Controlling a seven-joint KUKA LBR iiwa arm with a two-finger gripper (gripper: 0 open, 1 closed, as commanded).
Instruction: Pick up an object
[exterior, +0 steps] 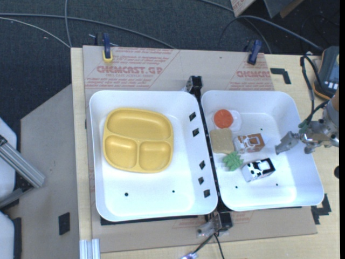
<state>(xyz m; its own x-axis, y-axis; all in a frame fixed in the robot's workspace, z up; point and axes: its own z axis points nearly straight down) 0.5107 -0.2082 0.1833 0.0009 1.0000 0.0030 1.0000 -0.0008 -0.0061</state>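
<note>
The right bin (302,185) holds a cluster of small objects near its left side. An orange round piece (223,118) lies at the back, with a tan square slab (220,141) just in front of it. Right of the slab lies a white and orange packet (251,142). A green leafy toy (233,161) and a black and white toy (260,169) lie nearer the front. My gripper (295,140) hangs over the bin's right side, right of the packet and apart from every object. Nothing is seen in it.
A yellow divided plate (138,140) lies in the left bin (156,198). A black divider with clips (202,144) runs between the bins. Blue clamps (107,46) (254,50) hold the board's far edge. The arm's orange band (325,90) shows at the right.
</note>
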